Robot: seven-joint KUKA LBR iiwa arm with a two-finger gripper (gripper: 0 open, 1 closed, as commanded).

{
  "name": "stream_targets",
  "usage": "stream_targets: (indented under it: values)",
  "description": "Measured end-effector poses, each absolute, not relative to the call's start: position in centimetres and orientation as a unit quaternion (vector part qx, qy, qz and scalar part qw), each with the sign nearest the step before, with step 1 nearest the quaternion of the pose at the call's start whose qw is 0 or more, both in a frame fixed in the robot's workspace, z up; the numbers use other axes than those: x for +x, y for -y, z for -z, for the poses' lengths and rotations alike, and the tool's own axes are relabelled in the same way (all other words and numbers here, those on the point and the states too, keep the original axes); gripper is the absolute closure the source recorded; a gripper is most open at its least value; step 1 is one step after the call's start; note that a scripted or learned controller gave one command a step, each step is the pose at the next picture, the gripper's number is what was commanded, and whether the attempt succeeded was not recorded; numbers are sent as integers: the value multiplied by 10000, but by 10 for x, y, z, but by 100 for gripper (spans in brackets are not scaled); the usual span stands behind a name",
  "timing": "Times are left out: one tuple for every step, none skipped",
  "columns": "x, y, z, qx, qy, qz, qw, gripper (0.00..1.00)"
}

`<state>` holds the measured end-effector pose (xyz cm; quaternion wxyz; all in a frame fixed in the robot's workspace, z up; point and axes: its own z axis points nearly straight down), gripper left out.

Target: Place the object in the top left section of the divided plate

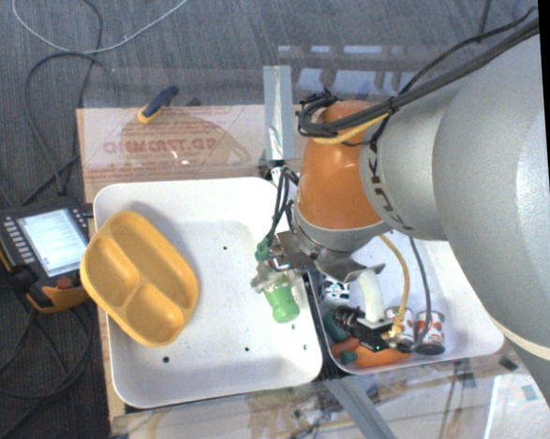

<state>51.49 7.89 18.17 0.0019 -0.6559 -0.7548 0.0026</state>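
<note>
The yellow divided plate (138, 278) lies tilted in the left part of the left white bin (220, 377). My gripper (272, 278) hangs over that bin's right edge, below the orange wrist band. A small green object (283, 303) with a pale top sits between the fingers, and the gripper is shut on it. The object is well to the right of the plate, with bare bin floor between them. The big grey arm hides most of the right bin.
The right bin (472, 346) holds several items: a white bottle (370, 296), a dark green piece (339, 324), an orange piece (378, 353) and a red-and-white can (431, 330). A teach pendant (42, 241) lies left of the bins. Cardboard (176, 146) sits behind them.
</note>
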Motion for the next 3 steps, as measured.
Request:
stream_targets:
  values:
    - [580, -91, -182, -6969, 7172, -26, 2, 100]
    - [579, -148, -94, -6847, 7288, -18, -12, 100]
    - [606, -145, -187, -7202, 6937, -27, -10, 100]
